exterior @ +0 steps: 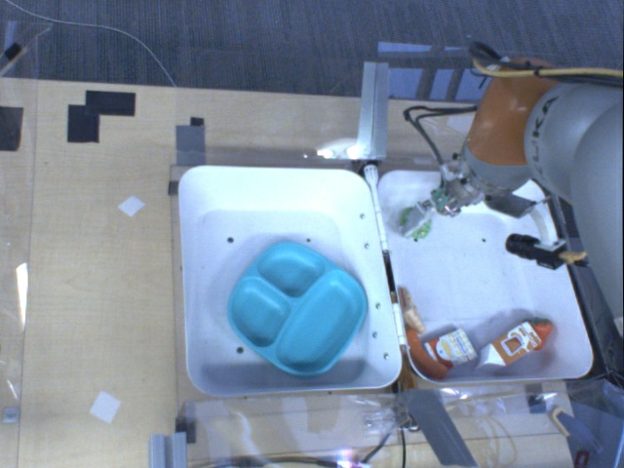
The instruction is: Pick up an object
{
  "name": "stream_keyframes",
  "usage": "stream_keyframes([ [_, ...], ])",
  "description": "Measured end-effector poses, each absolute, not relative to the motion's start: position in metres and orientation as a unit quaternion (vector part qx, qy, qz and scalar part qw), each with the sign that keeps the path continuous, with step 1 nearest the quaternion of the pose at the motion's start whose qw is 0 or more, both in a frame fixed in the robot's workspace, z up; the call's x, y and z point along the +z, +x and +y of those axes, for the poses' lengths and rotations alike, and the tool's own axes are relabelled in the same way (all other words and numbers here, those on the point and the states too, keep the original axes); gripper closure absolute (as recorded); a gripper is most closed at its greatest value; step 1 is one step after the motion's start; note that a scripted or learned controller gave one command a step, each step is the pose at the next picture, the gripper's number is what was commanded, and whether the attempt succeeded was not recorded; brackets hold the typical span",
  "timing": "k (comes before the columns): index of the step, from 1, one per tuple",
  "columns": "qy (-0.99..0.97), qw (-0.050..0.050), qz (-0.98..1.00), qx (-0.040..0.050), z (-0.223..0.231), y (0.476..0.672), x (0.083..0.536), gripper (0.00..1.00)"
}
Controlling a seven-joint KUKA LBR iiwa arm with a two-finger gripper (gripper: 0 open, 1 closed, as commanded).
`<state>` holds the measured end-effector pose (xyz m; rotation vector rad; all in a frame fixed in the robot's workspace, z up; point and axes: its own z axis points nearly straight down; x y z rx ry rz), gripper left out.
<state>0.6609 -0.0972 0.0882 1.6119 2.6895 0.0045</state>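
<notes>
The arm's fingers [435, 206] hang over the far left part of the right white plastic bin [487, 261], and a small green and white object [417, 219] sits at their tips. It is too blurred to tell whether the fingers are clenched on it or released, or whether it rests on the bin floor. Behind the fingers, toward the right, the grey arm with its orange band [502, 125] leans in over the bin's far right corner. Well below the fingers, along the bin's near edge, lie an orange carrot-shaped toy [421, 344], a small white and yellow carton [456, 345] just right of it, and an orange and white carton [517, 342] further right. To the left of the fingers, across the shared wall, the left white plastic bin [214, 261] holds a blue plastic divided plate [297, 307] with three compartments. Both bins sit on a pale wooden counter [88, 261] bearing black tape marks.
</notes>
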Motion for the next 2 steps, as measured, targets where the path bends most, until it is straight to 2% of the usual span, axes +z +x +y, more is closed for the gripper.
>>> stream_keyframes([
  [1, 0.514, 0.007, 0.858, 0.0038, -0.097, 0.664, 0.101, 1.0],
  [2, 0.582, 0.003, 0.813, 0.0025, -0.019, 0.67, 0.211, 1.0],
])
